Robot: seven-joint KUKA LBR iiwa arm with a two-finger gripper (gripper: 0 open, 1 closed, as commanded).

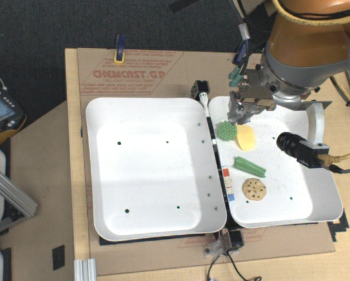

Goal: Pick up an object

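Observation:
In the right bin (315, 198) lie a bumpy green ball (226, 132), a yellow lemon-like piece (246, 138), a green bar (249, 167) and a round cookie with dark chips (254, 189). My gripper (239, 115) hangs over the bin's far left part, its tips just above and between the green ball and the yellow piece. I see nothing held between its fingers. The arm's grey wrist and orange band fill the upper right.
The left bin (146, 168) sits beside the right one, with a dark divider (213, 145) between them. A black cylinder on a bracket (295, 146) juts over the right bin. Both bins rest on a cardboard sheet (134, 69).

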